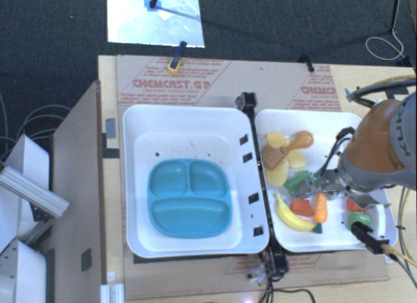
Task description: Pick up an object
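Observation:
The right bin (306, 243) holds several toy foods. A yellow banana (293, 217) lies near its front, with an orange carrot (320, 208) and a small red piece (301, 205) beside it. A green piece (298, 180) sits in the middle. Farther back are a yellow-green fruit (277, 173), a brown piece (272, 156) and an orange drumstick (301, 141). My gripper (323, 181) is down inside this bin, just right of the green piece and above the carrot. The wrist hides what lies under it.
The left bin (140, 165) holds a blue divided plate (189, 197). A green and red toy (358, 215) lies at the right bin's right side, under the arm. A black divider (255, 165) runs between the bins. The arm's orange band (381, 140) overhangs the right bin.

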`<state>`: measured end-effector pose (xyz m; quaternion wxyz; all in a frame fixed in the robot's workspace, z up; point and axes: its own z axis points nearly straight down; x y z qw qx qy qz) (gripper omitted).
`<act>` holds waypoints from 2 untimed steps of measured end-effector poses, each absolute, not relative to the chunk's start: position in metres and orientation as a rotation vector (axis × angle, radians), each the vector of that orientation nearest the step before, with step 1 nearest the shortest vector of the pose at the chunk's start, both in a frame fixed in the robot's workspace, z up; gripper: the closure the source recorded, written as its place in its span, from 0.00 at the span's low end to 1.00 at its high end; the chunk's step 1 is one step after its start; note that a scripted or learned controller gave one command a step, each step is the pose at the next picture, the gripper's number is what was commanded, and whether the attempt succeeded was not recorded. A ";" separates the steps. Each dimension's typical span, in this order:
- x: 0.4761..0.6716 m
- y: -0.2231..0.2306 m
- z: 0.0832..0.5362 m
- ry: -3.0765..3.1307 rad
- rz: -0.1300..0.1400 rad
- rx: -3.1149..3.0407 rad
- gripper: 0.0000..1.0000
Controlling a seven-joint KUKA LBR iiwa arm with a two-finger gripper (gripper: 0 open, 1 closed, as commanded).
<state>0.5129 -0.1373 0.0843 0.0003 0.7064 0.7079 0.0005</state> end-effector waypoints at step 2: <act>0.581 -0.054 0.194 2.228 0.012 2.203 1.00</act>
